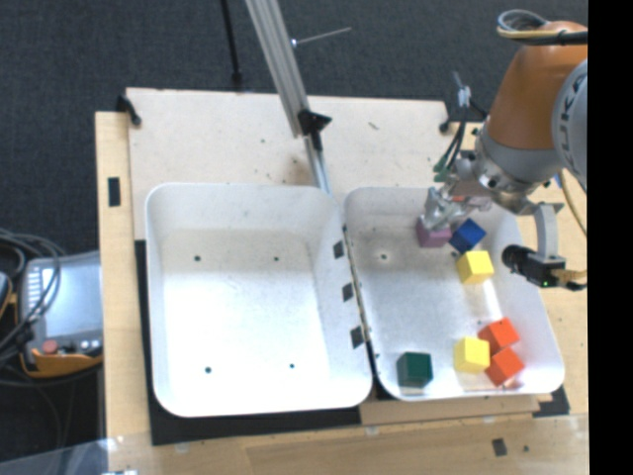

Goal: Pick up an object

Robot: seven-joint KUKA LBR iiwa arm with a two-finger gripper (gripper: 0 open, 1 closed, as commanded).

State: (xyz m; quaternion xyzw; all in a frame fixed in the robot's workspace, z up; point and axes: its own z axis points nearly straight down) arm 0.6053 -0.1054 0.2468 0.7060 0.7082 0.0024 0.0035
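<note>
— Two shallow white plastic bins are borne side by side on the bench; how far has the pick got?

— Nothing is seen lifted yet. The grey-and-orange arm (529, 107) is reached over the right bin (396, 305), and its gripper (442, 209) is set low at the far edge, right at a small mauve block (431, 234).

— Is the block gripped?

— That cannot be told; the fingers are hidden. Grasping and lifting are judged still to be done. A blue cube (468, 236) lies just beside.
</note>
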